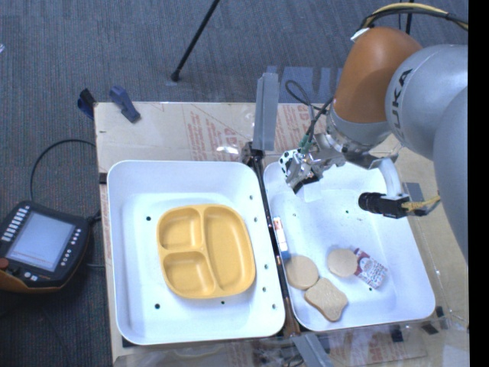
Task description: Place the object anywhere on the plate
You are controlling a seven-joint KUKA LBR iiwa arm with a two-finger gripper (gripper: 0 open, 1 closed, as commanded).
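Hovering over right bin (397, 289), fingers (299, 176) state unclear; plate (205, 249) in left bin.

You are looking at a robotics lab, not a home. Grey office carpet (92, 44) runs under a plywood bench (183, 132). A teach pendant (42, 243) lies on the floor at left, cable looped behind it. A tripod leg (200, 29) slants in above. Two white bins (126, 182) sit side by side under the industrial arm (412, 82).
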